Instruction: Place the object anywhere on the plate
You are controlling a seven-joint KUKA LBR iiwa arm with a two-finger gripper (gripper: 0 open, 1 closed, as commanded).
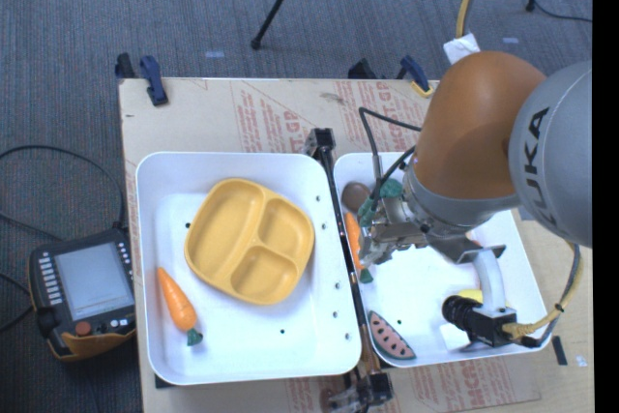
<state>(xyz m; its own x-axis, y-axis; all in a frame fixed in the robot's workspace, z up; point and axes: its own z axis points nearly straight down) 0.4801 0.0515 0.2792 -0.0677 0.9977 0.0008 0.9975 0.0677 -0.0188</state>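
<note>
While the arm (484, 140) hangs over the right bin (426, 305), its big orange band covers most of that bin's back half from the overhead camera. The gripper (372, 251) is down at the bin's left edge, about halfway along it. A small carrot (353, 237) lies right there along the same wall, just beside the gripper or touching it, honestly can't say which. Whether the gripper is clamped on anything or let go, I can't tell either; the wrist and a tangle of cables block it.

Same bin: a watermelon slice (391, 336) sits in the front left corner, and a brown rounded thing (355, 196) sits near the back left corner, half tucked under the arm.

Over in the left bin (145, 208), the yellow plate (250, 240) with its three compartments lies around the middle, a bit toward the back, with nothing on it. A bigger carrot (177, 298) lies near the front left corner, green tip pointing to the front edge, apart from the plate.

So the small carrot is in the right bin, across the divider from the plate.

Blue clamps (153, 77) grip the bench (242, 111) at its back edge, and a teach pendant (82, 290) lies on the carpet off the bench's left side.
</note>
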